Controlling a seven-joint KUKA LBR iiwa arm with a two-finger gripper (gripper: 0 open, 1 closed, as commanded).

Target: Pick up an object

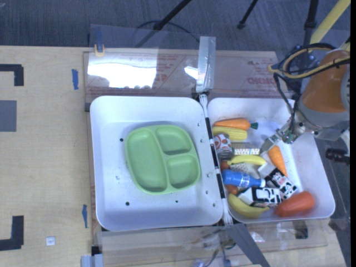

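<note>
Bins sit side by side on the bench, and the left bin bears a green plate with three compartments, lying flat near its middle. The right bin holds a crowd of toy food packed against its left wall and near side.

At the far end of that crowd a carrot with a green tip lies across the bin, touching a corn cob just near of it. Near of the cob stands a small can with a red and white label. A yellow banana lies near of the can, and a blue bottle lies on its side just near of that banana. A black and white cow-patterned toy lies to the right of the bottle. A second banana curves along the near wall, and a red pepper lies at the near right of the pile.

The arm reaches in from the right, its orange band over the bin's far right corner. The gripper points down and left, just beside the top end of a second, tilted carrot. Whether its fingers are spread or pressed together cannot be made out, and nothing is seen pinched between them.
</note>
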